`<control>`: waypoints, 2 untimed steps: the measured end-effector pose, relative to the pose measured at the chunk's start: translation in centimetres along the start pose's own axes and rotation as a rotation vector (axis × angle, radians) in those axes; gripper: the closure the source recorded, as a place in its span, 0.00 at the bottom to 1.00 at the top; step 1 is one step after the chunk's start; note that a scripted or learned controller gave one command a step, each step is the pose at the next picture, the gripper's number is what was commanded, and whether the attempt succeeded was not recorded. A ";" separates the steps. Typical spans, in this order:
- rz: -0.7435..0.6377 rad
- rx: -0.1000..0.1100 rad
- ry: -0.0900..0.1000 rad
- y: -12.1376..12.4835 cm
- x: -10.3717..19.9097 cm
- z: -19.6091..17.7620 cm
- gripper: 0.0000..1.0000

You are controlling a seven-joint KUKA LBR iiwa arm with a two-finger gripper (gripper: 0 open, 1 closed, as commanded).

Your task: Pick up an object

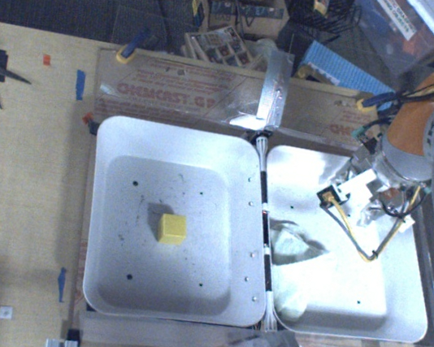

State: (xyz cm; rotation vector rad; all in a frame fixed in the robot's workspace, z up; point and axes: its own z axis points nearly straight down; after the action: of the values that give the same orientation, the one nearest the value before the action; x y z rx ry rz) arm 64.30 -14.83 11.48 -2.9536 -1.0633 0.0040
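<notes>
You are looking at a small yellow block (pixel 173 229) sitting alone near the middle of the left bin (pixel 123 145). The hand (pixel 352 201) is hovering over the right bin (pixel 399 314), well apart from it; a descent here risks closing on nothing.

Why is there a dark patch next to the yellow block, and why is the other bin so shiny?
In the camera view, the yellow block casts a soft shadow up and to its left; the right bin glares bright white under the lamp, washing out detail.
</notes>
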 end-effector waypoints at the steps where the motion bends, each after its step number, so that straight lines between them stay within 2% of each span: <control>1: 0.003 -0.001 0.001 0.1 0.0 -1.1 1.00; 2: 0.272 -0.003 0.003 -3.9 2.7 2.7 1.00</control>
State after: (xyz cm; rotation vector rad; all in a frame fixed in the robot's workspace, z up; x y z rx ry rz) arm 63.95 -10.11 8.79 -3.0730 -0.6532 -0.0020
